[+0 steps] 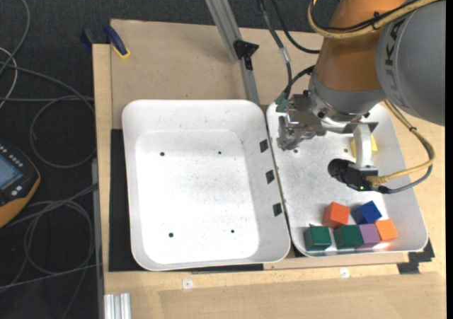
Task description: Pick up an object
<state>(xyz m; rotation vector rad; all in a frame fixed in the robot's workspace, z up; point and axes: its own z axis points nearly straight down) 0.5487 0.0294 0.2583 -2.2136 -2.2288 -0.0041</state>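
The left shallow white plastic bin (145, 169) takes the nine o'clock half of the bench, its speckled floor bare. Just beside it, toward three o'clock, sits the right shallow white plastic bin (304, 187), with a row of small black clips along the shared edge. Over that bin's twelve o'clock end hangs the grey metal two-finger gripper (290, 134), below the arm's orange-banded wrist. I cannot tell how wide the pincer stands from this angle; nothing shows between its tips, so by my reading it carries nothing.

The candidates cluster at the right bin's five o'clock corner: an orange-red cube (337, 213), a blue cube (368, 211), an orange cube (386, 229), a purple cube (369, 234) and two dark green cubes (319, 238), packed touching one another and well apart from the gripper.

This looks like the approach step, before any grasp. The next move calls for travel toward five o'clock, then a descent on an outer cube, since the tight packing leaves little finger room.
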